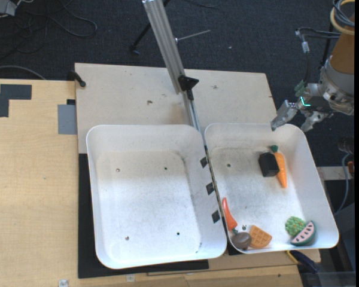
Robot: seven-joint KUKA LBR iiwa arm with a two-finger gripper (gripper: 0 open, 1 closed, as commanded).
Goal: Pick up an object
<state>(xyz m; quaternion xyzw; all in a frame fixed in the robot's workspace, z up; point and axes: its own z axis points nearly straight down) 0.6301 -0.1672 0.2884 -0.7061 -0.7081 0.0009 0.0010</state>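
Observation:
My gripper (297,118) hangs open above the far right corner of the right bin (245,137), with nothing between its two fingers. In that bin, just below the gripper, lie a black block (268,164) and an orange carrot (280,168) side by side. Along the near edge sit a red chili-shaped piece (228,214), a brown round piece (242,240), an orange waffle-like piece (259,237), a green knobbly piece (295,225) and a watermelon slice (304,233).
The left bin (107,142) lies beside the right one, with a dark divider with clips (207,178) between them. A slanted aluminium post (166,43) rises behind the bins. A wooden bench surface (30,178) lies to the left.

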